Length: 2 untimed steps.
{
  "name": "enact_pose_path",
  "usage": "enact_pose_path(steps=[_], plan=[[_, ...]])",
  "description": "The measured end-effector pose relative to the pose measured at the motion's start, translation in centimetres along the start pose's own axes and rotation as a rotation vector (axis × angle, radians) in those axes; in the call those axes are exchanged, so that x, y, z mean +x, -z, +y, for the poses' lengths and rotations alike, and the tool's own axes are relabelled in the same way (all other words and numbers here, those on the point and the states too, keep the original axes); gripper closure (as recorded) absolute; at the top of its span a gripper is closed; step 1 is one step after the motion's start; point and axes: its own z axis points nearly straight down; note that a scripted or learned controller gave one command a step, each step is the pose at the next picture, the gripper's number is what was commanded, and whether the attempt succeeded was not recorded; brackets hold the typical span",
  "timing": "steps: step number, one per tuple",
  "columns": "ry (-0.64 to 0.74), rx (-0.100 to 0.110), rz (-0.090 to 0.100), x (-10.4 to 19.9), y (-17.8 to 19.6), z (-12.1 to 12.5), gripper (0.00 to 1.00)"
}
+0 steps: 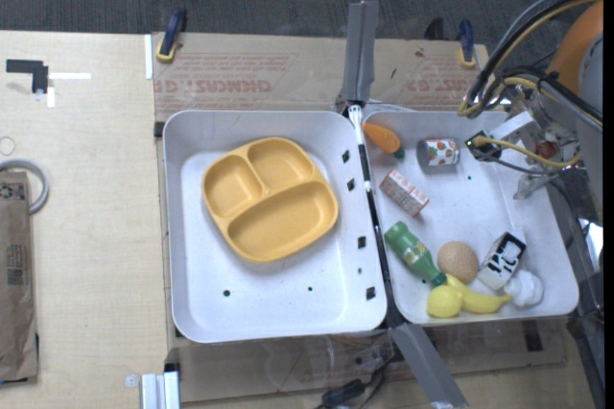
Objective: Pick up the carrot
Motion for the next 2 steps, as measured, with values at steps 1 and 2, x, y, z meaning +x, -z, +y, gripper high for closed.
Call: enact_pose_path(steps=[1, 2], plan=[[-0.137, -0.003, -0.010, -4.2, 1.6, -6.3, 0.00], [-0.154, -0.002, -0.011, -7.5, -0.9, -15.5, 0.00]])
